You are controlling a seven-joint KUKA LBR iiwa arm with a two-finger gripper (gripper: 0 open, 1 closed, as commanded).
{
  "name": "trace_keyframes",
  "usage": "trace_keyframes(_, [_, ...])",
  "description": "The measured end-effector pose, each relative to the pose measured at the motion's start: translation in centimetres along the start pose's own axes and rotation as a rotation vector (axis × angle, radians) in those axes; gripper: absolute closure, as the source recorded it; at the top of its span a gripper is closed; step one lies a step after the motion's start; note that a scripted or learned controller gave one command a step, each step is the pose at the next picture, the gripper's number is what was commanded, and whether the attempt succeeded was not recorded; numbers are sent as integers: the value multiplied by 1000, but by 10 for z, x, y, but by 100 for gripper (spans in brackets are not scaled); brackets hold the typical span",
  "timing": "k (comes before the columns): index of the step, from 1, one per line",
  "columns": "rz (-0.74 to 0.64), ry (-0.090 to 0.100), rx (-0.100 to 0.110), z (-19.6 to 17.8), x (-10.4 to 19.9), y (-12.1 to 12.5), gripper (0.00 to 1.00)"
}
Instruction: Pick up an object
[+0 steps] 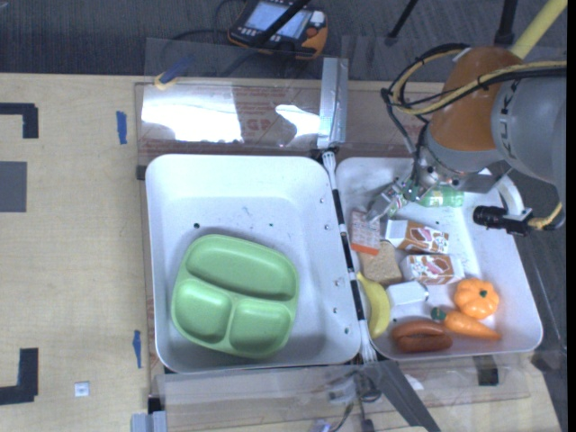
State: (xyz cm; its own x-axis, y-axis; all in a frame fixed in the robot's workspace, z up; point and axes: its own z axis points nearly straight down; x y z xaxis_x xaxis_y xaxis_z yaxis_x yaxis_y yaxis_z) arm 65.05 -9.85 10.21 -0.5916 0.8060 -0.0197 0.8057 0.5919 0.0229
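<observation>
Wooden bench (72, 268) is seen from above, two white bins side by side on it. Gripper (389, 201) is located low over the far-left part of the right bin (526, 304); whether anything is gripped cannot be told. Just beside it lie small snack packets (425, 238), a brown cracker (381, 261) and an orange packet (364, 234). Nearer the front edge: banana (379, 304), sausage (420, 335), carrot (468, 325), small pumpkin (476, 297). A green divided tray (236, 295) sits in the left bin (180, 187).

Light wood bench (72, 268) w/ blue tape marks (121, 126), dark grey carpet (108, 7) behind.
</observation>
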Motion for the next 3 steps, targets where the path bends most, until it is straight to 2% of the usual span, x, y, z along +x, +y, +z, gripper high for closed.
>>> trace_keyframes(1, [0,0,0,0,0,0,0])
trace_keyframes(2, [-53,18,20,-19,-10,12,0])
trace_keyframes(3, [-44,16,12,4,-6,4,0])
